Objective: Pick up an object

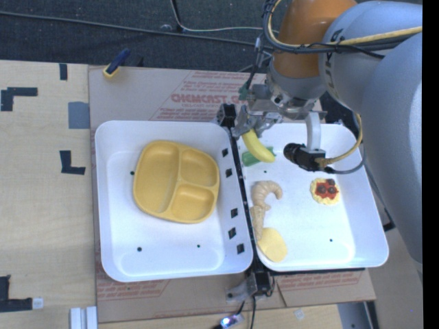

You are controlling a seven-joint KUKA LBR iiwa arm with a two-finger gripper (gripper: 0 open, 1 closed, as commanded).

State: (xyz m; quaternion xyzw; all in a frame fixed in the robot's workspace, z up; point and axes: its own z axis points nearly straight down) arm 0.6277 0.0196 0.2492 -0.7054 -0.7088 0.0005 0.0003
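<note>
My gripper [248,125] hangs over the top left corner of the right bin [357,249], right by the divider between the bins. Directly beneath it is a small yellow banana [256,145], tilted, with a green piece [258,159] at its lower end. The banana's upper end meets the gripper's tip, and I cannot tell whether it is gripped. Further down in the same bin are a pale shrimp-shaped toy [267,192], a pale yellow round piece [273,245] and a small tart with red berries [325,190].
The left bin [113,204] holds a yellow divided plate [176,181]. The arm's orange band and grey body cover the upper right of the view. A black cylinder with a cable [302,156] hangs off the wrist over the right bin.
</note>
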